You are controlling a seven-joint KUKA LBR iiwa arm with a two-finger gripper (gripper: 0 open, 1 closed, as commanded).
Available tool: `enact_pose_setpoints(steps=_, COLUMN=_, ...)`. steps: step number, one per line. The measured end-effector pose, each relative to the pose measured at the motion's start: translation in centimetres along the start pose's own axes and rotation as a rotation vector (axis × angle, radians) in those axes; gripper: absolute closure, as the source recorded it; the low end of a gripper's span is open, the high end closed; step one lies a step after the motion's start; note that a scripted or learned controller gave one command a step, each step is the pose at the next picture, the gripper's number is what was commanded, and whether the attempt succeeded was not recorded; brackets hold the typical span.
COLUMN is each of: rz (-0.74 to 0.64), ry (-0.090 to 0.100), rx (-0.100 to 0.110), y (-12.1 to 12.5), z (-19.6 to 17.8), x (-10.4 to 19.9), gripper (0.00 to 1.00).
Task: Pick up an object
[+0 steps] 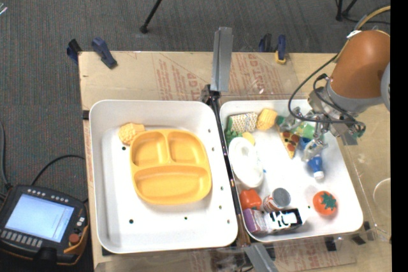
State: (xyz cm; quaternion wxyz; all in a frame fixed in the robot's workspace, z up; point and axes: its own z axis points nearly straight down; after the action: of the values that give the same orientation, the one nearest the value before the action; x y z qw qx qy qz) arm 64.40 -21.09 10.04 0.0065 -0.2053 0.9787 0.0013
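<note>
Pincer (317, 137) sits low over the right bin's (338, 165) far corner, directly above a small bottle (315, 162). Bottle's long axis runs toward the near rim. Can't tell the pincer's state.

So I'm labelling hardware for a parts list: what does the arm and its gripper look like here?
The arm shows a rounded orange band above a grey metallic wrist. Black cables loop from its left side, a yellowish one arcs above. The gripper is small, grey and metallic.
</note>
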Motion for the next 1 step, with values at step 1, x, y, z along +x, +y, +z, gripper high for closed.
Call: enact_pose_setpoints(steps=1, rz=-0.065, ry=0.010, rx=-0.003, y=4.83, z=1.32, x=-2.26, gripper=0.00)
